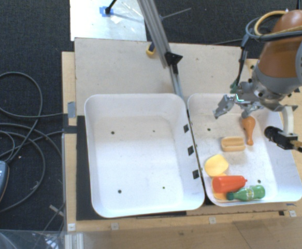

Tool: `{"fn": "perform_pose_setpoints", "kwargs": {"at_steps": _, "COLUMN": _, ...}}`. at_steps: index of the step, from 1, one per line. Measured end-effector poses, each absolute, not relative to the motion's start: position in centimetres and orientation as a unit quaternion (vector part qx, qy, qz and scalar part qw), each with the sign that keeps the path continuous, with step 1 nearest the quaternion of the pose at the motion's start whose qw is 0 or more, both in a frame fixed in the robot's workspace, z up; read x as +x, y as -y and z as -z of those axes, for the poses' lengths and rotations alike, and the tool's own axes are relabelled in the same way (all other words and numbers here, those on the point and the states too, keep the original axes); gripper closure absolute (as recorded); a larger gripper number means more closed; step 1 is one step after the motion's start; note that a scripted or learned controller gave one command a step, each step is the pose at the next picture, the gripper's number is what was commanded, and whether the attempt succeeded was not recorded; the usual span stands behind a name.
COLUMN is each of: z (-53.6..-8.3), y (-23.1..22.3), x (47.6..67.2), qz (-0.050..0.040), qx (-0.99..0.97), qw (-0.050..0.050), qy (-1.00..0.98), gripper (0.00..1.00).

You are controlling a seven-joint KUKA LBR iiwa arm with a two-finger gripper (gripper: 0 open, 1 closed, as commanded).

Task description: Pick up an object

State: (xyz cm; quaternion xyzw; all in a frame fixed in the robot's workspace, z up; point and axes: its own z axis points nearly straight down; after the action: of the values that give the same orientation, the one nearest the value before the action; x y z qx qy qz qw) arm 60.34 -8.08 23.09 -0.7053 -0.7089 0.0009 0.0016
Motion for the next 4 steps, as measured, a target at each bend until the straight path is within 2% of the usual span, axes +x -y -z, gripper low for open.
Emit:
{"fn": "perform_pose_setpoints", "kwargs": {"at_steps": 1, "z": -23.3, "y": 8.1, "x": 60.4, "qz": 0.0006, "qx": -0.706, "qw": 0.000, "qy": 0.708, "gripper": 0.00}}
{"fn": "perform_pose_setpoints", "kwargs": {"at_steps": 4, "z": -9.2, "y": 8.5, "x": 61.2, "qz": -0.0012, "qx": -0.707, "qw": 0.002, "qy": 0.707, "gripper": 0.00}}
